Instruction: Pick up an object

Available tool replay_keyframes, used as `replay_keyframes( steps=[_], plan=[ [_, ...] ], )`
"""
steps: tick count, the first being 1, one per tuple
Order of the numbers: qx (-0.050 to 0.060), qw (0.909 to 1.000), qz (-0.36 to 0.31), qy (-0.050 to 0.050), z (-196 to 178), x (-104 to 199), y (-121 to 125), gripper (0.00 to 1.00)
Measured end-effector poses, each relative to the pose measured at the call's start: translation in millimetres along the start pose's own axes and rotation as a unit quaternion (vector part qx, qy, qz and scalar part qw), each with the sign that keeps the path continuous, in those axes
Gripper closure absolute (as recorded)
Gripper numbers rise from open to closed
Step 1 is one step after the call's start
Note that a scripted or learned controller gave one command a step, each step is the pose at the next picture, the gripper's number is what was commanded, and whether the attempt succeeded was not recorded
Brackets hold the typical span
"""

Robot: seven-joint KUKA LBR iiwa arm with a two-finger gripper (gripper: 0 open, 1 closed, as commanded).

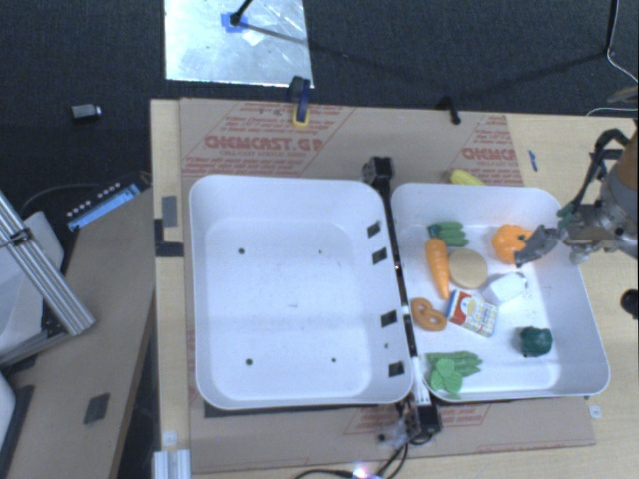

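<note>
Hovering over the right bin [574,312], my gripper [532,246] points at the orange pepper [510,240], fingertips just beside it; how far they are spread I cannot tell. Farther beyond it lie the bun [467,267] and carrot [437,264].

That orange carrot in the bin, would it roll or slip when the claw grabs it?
The carrot looks smooth and tapered, so it may slip from a pinch. Being long and round, it would probably roll sideways if nudged. It seems a stiff toy, likely light.
</note>
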State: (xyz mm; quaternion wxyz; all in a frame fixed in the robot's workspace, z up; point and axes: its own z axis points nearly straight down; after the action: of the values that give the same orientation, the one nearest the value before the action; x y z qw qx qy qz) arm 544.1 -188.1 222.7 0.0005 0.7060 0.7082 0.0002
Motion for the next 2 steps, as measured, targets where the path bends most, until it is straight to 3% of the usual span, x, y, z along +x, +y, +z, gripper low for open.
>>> replay_keyframes(
  steps=[1, 2],
  plan=[
    [-0.005, 1.0, -0.004, -0.002, 140.7, 77.9, 40.9, 0.0],
    [-0.008, 1.0, -0.001, -0.001, 121.6, 74.0, 43.3, 1.0]
  ],
)
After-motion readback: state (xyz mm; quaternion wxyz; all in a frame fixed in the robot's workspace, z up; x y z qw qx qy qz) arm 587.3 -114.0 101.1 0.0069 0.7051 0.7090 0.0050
